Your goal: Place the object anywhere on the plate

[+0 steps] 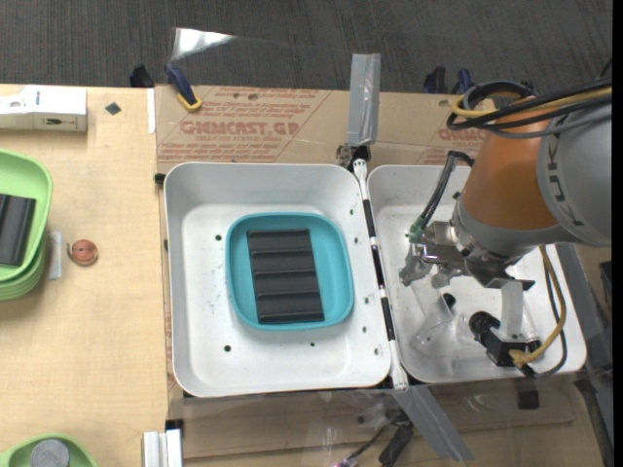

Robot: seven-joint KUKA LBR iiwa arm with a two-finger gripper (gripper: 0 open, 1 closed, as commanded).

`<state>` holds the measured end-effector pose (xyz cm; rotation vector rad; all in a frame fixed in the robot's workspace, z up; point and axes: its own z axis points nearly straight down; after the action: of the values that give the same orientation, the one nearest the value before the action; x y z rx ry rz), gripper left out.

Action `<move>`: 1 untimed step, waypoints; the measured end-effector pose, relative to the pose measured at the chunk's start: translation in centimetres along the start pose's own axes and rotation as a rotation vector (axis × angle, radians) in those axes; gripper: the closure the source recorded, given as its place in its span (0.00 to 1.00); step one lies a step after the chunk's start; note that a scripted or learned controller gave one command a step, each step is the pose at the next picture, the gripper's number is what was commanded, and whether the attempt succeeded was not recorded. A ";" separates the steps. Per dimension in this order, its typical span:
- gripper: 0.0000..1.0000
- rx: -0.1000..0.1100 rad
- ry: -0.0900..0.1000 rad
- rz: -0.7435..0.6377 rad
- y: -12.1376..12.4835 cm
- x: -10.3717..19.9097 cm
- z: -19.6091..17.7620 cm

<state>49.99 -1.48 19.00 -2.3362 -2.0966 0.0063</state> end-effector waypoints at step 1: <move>1.00 -0.003 0.000 -0.270 1.0 4.4 -0.1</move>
<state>51.48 2.80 19.06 -2.0343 -2.3928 0.0035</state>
